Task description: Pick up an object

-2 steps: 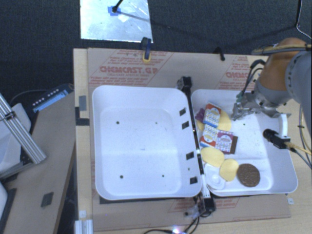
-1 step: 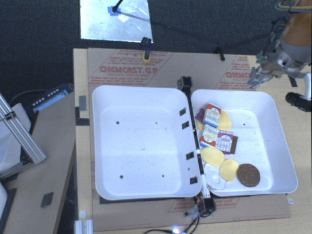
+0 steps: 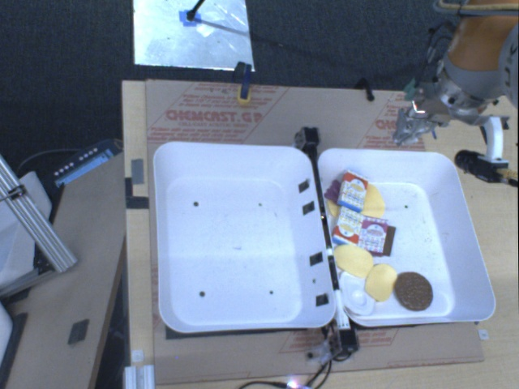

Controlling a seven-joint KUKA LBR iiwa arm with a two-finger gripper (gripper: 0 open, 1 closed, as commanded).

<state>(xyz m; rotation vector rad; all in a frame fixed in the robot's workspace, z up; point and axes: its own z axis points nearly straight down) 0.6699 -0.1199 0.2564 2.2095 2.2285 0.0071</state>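
The right bin (image 3: 454, 217) holds a cluster of objects along its left side. Two red, white and blue packets (image 3: 353, 191) (image 3: 349, 225) lie beside a red patterned packet (image 3: 375, 236), with a purple scrap (image 3: 333, 190) at their left. Below them sit two yellow discs (image 3: 354, 259) (image 3: 379, 281), a brown round cookie (image 3: 413, 290) and a white disc (image 3: 357, 300). My gripper (image 3: 408, 128) hangs over the cardboard just behind the right bin's back rim, apart from every object. Nothing is visibly in its grasp.
The left bin (image 3: 170, 217) stands beside the right one, with black clips (image 3: 312, 209) along the shared edge. A shiny sheet (image 3: 193, 23) lies at the back. A blue-yellow clamp (image 3: 242, 83) sits on the cardboard edge. A metal rail (image 3: 32, 225) slants at far left.
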